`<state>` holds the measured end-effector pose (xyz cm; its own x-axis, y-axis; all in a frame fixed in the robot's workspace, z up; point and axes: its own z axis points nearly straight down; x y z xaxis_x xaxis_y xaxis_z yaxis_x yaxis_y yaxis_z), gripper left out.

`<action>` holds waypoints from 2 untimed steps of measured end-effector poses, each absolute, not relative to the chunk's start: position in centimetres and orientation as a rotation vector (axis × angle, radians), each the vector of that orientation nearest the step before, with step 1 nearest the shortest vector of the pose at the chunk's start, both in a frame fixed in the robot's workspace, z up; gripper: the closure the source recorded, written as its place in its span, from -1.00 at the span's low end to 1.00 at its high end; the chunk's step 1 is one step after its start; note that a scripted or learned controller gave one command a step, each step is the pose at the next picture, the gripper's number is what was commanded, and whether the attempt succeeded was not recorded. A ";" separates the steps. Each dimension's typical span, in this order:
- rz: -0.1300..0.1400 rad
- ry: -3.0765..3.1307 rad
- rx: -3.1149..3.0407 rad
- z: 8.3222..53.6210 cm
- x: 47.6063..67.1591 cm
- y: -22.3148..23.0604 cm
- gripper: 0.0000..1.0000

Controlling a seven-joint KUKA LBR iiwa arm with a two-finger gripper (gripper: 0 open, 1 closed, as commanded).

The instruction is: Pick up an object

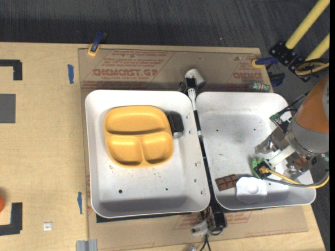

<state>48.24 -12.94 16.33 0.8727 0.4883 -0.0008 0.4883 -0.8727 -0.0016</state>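
Nearest pickable: white block (pixel 250 187) at the right bin's (pixel 230 114) front edge, long axis along that edge, brown bar (pixel 227 182) touching its left end. Gripper (pixel 272 161) sits just right of and behind it, low over the bin's front-right corner; can't tell its state. Yellow divided tray (pixel 139 135) is in the left bin (pixel 99 156), well apart.

Two bins sit side by side on the counter (pixel 42 156), touching along one edge. The left bin (pixel 99 187) holds a divided tray (pixel 138 135) toward its back, with a small dark block (pixel 175 123) touching the tray's right side. In the right bin (pixel 230 119), a flat bar (pixel 226 182) and a lidded tub (pixel 251 187) lie beside each other at the front wall, the bar left of the tub. The arm's wrist (pixel 309 129) hangs over the right bin's right part, behind the tub.
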 end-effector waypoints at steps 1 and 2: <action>0.002 -1.139 -2.924 8.5 47.9 -14.7 -1.00; 0.002 -1.139 -2.924 8.5 47.9 -14.7 -1.00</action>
<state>47.87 -14.74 8.46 0.7365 0.6765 0.0001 0.6765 -0.7365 -0.0039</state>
